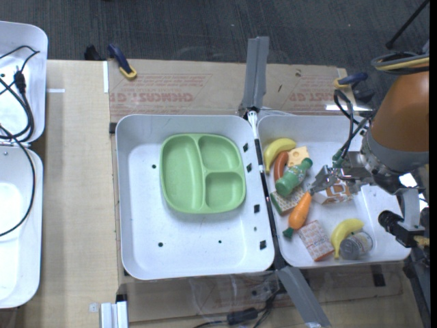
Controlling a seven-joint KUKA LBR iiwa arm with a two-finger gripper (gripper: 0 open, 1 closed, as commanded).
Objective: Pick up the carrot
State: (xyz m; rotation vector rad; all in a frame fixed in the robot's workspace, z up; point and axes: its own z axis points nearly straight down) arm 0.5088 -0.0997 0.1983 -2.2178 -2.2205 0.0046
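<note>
In the right bin (382,255), the carrot (300,211) lay near the centre, orange, tilted with its green stub end toward 7 o'clock. A waffle-patterned block (285,201) touched it at 10 o'clock, and a green bottle (292,176) lay just beyond that, beside a yellow cheese wedge (296,158), a red sausage-shaped piece (280,165) and a banana (278,150) toward 11 o'clock. A red and white packet (315,240) sat just beside the carrot at 5 o'clock, with a second banana (345,232) and a small grey can (355,245) farther toward 4 o'clock.

The hand (329,181) hung low over the bin at 2 o'clock from the carrot, near it but apart from it, directly over a small orange and white carton (337,193). Whether its fingers were spread or pressed together could not be told from the clutter of metal there, and nothing was clearly seen between them. The grey arm with its orange band (403,111) entered from 3 o'clock.

The left bin (136,251) held a green divided plate (203,173), set toward 1 o'clock of its middle. Both bins rested on the tabletop (75,183).
</note>
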